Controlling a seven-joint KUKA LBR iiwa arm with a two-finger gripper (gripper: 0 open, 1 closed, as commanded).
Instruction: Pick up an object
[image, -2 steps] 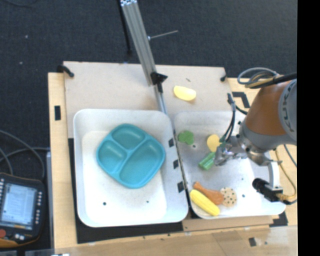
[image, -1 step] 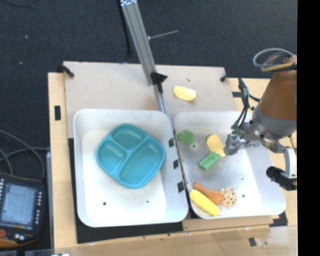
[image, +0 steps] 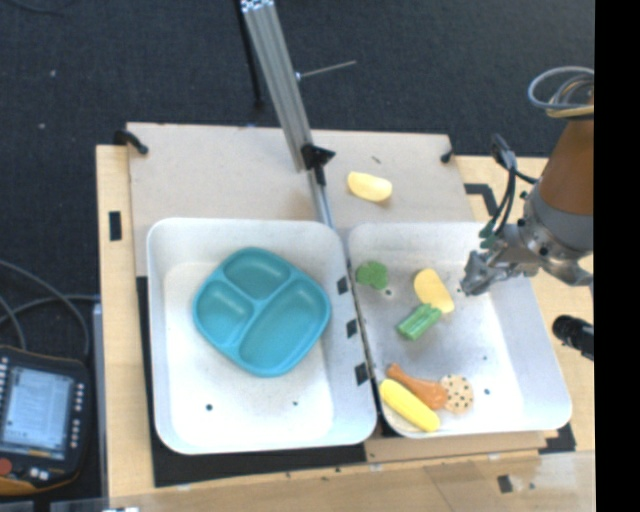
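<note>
One gripper (image: 478, 274) is on site, poised over the right bin (image: 520, 390) just to the right of the yellow block (image: 433, 289); whether its jaws stand open or closed cannot be told from this angle, and nothing is seen between them; by judgement the approach is aimed at the yellow block, the nearest piece and clear of neighbours on its right side. Touching the yellow block's lower left is a green cylinder (image: 419, 321), which could be nudged in any grasp; up and left of the block lies a round green piece (image: 372, 274); well below it, crowded at the bin's near edge, sit a yellow banana shape (image: 409, 405), an orange carrot shape (image: 417, 387) and a spotted cookie (image: 458, 393), a poorer choice for being bunched. Far left of the block, a blue divided plate (image: 262, 311) occupies the left bin (image: 180, 400); above the block, outside both bins, a yellow lump (image: 369, 186) rests on the bench (image: 220, 170).
</note>
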